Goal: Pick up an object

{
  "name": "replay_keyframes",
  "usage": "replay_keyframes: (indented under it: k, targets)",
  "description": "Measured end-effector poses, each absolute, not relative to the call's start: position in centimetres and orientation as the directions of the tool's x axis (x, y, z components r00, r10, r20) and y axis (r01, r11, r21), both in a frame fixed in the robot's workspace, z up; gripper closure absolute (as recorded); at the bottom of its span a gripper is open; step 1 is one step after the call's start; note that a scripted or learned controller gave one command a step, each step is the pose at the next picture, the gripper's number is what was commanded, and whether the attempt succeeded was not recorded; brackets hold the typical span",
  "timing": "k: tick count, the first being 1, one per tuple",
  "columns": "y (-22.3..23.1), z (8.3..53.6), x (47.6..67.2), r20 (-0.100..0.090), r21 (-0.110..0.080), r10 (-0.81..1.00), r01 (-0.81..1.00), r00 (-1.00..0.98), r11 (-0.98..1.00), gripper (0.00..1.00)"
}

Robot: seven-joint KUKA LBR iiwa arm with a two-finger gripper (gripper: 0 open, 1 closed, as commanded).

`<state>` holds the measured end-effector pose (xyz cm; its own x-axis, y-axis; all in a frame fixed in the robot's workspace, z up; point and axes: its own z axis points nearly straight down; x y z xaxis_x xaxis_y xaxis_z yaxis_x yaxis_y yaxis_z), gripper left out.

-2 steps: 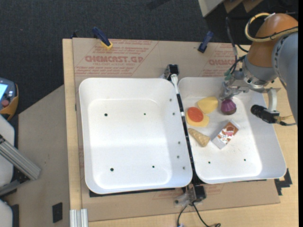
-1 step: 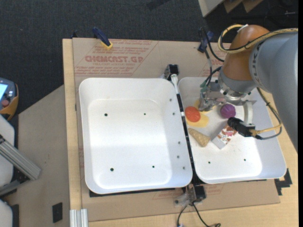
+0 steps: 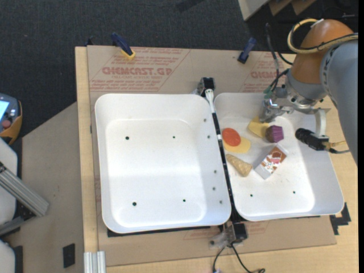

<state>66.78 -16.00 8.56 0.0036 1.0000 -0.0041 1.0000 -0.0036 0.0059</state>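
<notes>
On the cardboard-topped bench (image 3: pixel 170 61), the right bin (image 3: pixel 296 192) holds a purple block (image 3: pixel 276 133) beside the hand (image 3: pixel 269 111), grip unclear.

two white bins side by side on a cardboard sheet (image 3: pixel 170 67) with red print, over a wooden worktop (image 3: pixel 57 152). left bin (image 3: pixel 114 112), right bin (image 3: pixel 324 201). blue clamps at the far cardboard edge: one left (image 3: pixel 122 45), one right (image 3: pixel 247 50). black clips between the bins, far (image 3: pixel 206 86) and near (image 3: pixel 236 232). dark carpet (image 3: pixel 85 10) behind.
</notes>
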Motion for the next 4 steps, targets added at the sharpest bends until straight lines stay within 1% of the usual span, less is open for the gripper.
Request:
replay_keyframes:
  k: [1, 2, 3, 4]
  targets:
    - [-20.5, 8.5, 66.7, -0.003, 0.004, 1.0, 1.0, 0.003, -0.003, 1.0]
    - [-17.1, 15.8, 66.9, -0.003, 0.01, 1.0, 1.0, -0.004, 0.004, 1.0]
    - [-12.1, 8.1, 61.4, 0.004, -0.009, 1.0, 1.0, -0.003, 0.003, 1.0]
    - [-14.9, 8.5, 55.4, 0.001, -0.007, 1.0, 1.0, 0.004, -0.004, 1.0]
